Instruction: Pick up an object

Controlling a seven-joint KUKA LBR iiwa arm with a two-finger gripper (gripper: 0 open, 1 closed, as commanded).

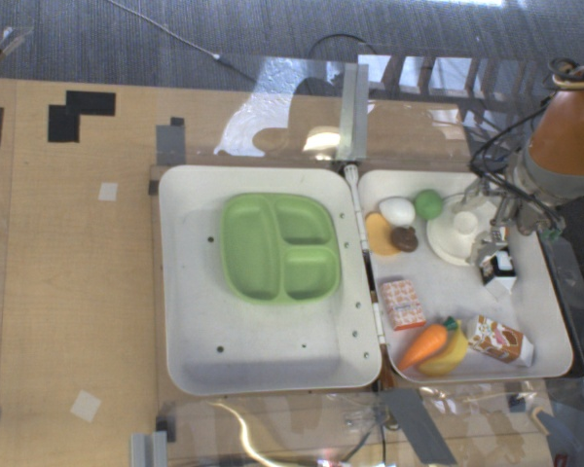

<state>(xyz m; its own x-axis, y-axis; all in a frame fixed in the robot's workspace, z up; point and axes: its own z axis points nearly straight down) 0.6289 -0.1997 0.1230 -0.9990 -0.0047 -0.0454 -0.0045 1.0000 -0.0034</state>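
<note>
The claw hangs low at the right bin's far right side, beside a white cup; whether it's spread or pinched, I can't tell. A carrot, banana and small carton lie nearer. The left bin holds a green tray.

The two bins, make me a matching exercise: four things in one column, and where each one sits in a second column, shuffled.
Things:
1. green divided plate
2. carrot
3. green ball
4. white egg

Places:
A. near edge of the right bin, resting against a yellow banana
B. far end of the right bin, just left of the white cup
C. middle of the left bin
D. far left of the right bin, above a brown ball

Pairs: 1-C, 2-A, 3-B, 4-D
</note>
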